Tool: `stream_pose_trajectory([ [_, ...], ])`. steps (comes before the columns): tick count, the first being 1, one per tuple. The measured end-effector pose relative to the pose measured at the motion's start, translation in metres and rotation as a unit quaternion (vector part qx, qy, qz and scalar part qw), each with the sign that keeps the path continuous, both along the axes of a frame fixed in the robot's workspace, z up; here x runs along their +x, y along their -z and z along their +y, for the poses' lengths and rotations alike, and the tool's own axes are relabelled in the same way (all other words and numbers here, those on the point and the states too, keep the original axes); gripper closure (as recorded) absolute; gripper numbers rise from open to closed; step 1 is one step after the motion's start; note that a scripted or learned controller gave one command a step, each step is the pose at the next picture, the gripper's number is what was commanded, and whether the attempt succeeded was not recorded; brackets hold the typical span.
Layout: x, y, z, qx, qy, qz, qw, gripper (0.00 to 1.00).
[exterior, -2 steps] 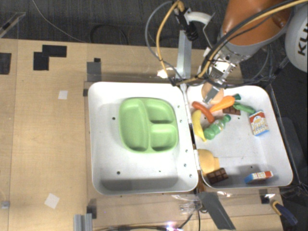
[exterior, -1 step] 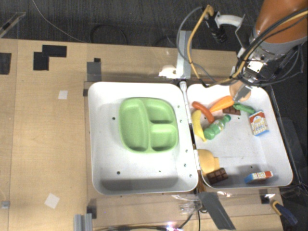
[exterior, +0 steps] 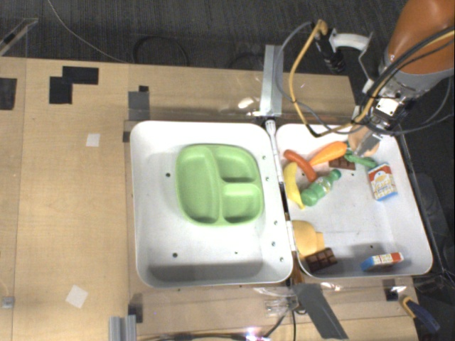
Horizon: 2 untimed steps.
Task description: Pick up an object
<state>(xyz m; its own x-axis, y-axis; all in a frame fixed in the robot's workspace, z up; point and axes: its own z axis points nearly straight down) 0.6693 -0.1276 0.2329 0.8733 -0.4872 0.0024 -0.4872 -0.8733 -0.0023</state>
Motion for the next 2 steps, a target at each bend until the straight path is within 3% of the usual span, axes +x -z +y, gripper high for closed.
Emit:
stream_pose_trajectory([
  [1,0.001,0.004,0.025,0.0004,-0.025,-0.001,0.9997,1.00],
  [2,-0.078,-0.009,0.033,0.0004,-0.027,-0.001,0.9996,1.00],
])
